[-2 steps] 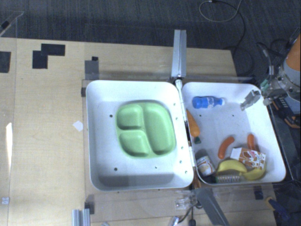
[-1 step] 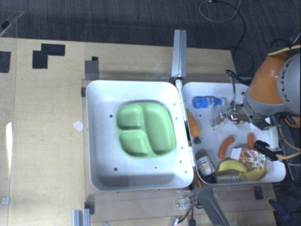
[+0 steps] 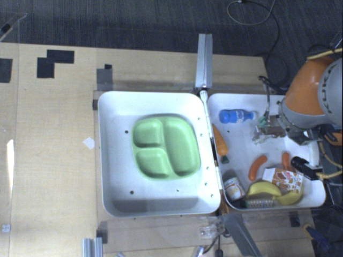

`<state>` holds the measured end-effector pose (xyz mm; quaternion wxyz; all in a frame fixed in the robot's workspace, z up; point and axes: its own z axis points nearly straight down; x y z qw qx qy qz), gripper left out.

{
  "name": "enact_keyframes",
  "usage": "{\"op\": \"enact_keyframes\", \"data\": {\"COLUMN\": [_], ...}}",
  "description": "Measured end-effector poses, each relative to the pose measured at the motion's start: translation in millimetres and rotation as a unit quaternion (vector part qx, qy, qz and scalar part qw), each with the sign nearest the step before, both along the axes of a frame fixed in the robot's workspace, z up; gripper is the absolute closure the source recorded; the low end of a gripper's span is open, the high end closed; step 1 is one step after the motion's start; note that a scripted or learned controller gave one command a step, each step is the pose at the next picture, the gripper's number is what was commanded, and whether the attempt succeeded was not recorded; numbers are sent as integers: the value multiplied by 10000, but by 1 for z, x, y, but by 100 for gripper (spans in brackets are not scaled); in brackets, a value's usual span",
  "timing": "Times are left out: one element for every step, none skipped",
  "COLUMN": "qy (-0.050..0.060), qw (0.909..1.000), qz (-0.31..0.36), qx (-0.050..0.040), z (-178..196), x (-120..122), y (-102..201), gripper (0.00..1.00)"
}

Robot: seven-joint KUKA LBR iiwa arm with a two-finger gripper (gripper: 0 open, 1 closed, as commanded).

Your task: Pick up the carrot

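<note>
Orange carrot (image 3: pixel 219 142) hugs the right bin's (image 3: pixel 321 193) left wall — claw (image 3: pixel 266 131) nearby, grip unclear.

A: Where is the carrot (image 3: pixel 220 142) relative to my gripper (image 3: pixel 266 134)?

B: I see it well to the gripper's left, apart from it, at about the same height in my view.

A: Appearance and pose?

B: Orange, slender, with a dark green tip at its lower end. I log it as lying flat and lengthwise, running top to bottom, slightly slanted.
</note>
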<state>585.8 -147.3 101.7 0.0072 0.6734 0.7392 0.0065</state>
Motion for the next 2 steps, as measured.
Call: {"op": "enact_keyframes", "data": {"qy": [49,70], "qw": [9936,9923], "qz": [-1127,-1239], "qx": [-2,11], "z": [-13,23], "x": [18,-30], "y": [-59,-26], "gripper": [100,100]}}
